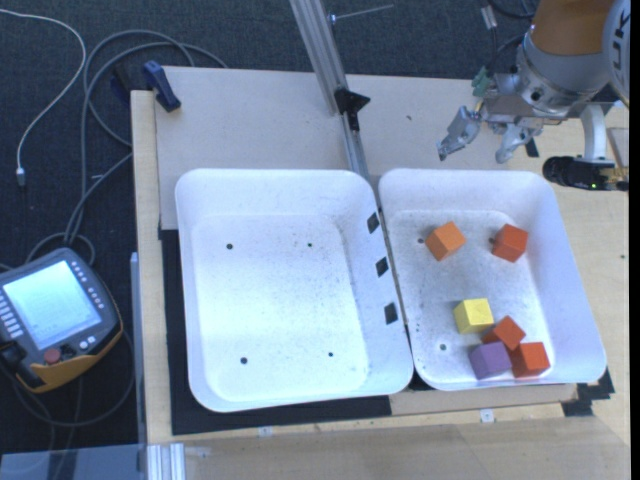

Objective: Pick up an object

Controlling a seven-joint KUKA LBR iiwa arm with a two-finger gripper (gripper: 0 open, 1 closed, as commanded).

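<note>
Six blocks wait in the right bin point(560, 218): an orange block point(446, 239) and a red block point(510, 242) toward the far edge, and a yellow block point(474, 315), a purple block point(490, 359) and two more red ones clustered at the near right corner. A clean pick probably favours the isolated orange block, jaws straddling its flat sides. The gripper point(484, 141) hangs above the bench beyond the bin's far edge, fingers spread, holding nothing, wrist tilted leftward

Bench point(250, 118) with two bins point(270, 288)
</note>
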